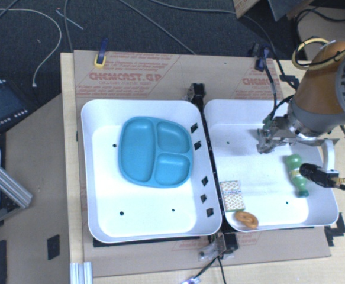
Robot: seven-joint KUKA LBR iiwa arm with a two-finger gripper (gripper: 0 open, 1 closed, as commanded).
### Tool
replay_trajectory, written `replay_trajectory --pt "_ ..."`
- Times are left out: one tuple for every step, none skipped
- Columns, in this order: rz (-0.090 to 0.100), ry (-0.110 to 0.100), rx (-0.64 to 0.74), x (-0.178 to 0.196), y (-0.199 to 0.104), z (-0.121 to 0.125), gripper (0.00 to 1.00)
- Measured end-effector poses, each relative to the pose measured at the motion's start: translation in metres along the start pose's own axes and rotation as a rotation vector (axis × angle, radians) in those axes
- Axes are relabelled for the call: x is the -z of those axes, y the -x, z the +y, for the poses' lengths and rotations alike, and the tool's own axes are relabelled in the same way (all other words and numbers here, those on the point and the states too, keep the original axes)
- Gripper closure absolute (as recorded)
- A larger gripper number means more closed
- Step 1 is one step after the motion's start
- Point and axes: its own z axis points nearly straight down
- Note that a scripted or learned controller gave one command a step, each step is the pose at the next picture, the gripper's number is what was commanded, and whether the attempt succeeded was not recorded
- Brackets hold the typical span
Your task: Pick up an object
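Two white bins sit side by side on the bench. The left bin [101,212] holds a blue tray [155,151] with three compartments, lying flat in the bin's upper middle, nearer its far edge than its near edge. The right bin [243,120] holds three small things. A green object [297,173] lies near the bin's right edge, about halfway down, with a black part of the arm's wrist gear just beside it on the right. A small patterned packet [232,194] lies close to the bin's left edge, toward the near-left corner. A brown, rounded item [247,219] rests just below the packet, at the near-left corner against the rim. The arm [323,93] comes in over the right bin's far-right corner, its orange band above the grey wrist. The gripper [270,139] points down over the upper middle of the right bin, above bare white floor, to the left of the green object and well apart from the packet and the brown item. Its fingers are dark and small against the bin, and how far they are parted cannot be told; nothing shows between them. A row of small black marks runs down the right wall of the left bin, and a black clamp [196,92] sits at the far end of the seam between the bins.
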Motion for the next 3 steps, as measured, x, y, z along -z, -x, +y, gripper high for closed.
replay_trajectory --pt "0.000 0.002 0.001 0.047 0.000 0.009 1.00" --pt "0.001 -0.002 0.001 0.064 0.000 0.010 1.00" --pt "0.004 -0.006 0.004 0.074 -0.048 0.003 1.00"
